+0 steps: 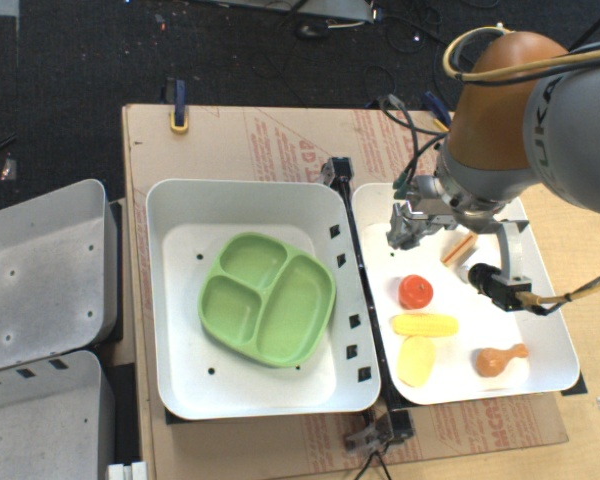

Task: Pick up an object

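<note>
Dark carpet all around, cables and a metal rail along the back, and in the middle a brown board (250, 138) with red printing that carries the two white bins. Left bin (170, 218) has a green plate (268, 298) in it, the kind with three compartments, lying flat and turned at a slant roughly in the middle. Right bin (550, 363) is where the small stuff is: a red tomato (415, 291) near the centre, a yellow corn cob (425, 324) lying sideways just below it, a paler yellow lemon-ish piece (416, 360) touching the corn from below, and a brown drumstick (498, 359) off toward the right corner, apart from the rest. An orange carrot stick (459, 248) pokes out from under the arm's wrist, further back in the bin. The arm (520, 118) comes in from the right, big orange band up top, and its gripper (412, 224) hangs over the back left part of the right bin, up and left of the tomato. Honestly can't tell if the jaws are spread or closed from this angle, and nothing shows between them. A black clamp (341, 171) sits where the bins meet at the back, and a blue and yellow clamp (179, 106) bites the board's far edge. Spare white trays (40, 268) sit off to the left.
</note>
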Robot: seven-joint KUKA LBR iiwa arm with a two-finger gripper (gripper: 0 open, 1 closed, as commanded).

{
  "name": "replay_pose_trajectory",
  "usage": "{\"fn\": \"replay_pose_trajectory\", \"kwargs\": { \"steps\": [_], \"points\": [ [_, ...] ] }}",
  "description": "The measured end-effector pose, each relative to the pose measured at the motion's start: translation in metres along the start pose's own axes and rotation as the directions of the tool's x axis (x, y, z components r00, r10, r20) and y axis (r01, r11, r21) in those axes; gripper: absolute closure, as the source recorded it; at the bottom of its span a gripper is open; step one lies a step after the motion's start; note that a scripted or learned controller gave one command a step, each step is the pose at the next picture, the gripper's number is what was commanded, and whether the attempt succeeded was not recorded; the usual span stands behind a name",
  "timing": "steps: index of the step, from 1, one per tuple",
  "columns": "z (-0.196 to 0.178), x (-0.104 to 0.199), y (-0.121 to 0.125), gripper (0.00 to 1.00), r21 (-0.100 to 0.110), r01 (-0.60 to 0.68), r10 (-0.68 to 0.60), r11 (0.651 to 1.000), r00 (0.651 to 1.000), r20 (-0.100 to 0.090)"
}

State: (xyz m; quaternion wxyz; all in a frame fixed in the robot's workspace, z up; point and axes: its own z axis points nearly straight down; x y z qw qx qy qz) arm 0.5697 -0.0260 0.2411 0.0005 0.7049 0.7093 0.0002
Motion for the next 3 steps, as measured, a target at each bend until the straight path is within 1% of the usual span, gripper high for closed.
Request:
{"fn": "replay_pose_trajectory", "kwargs": {
  "steps": [1, 2, 3],
  "points": [
    [0.009, 0.057, 0.025, 1.0, -0.001, 0.002, -0.002, 1.0, 1.0, -0.001],
    [0.009, 0.118, 0.045, 1.0, -0.002, 0.002, -0.002, 1.0, 1.0, -0.002],
    [0.009, 0.114, 0.044, 0.0, 0.001, -0.003, 0.003, 1.0, 1.0, 0.0]
  ]
}}
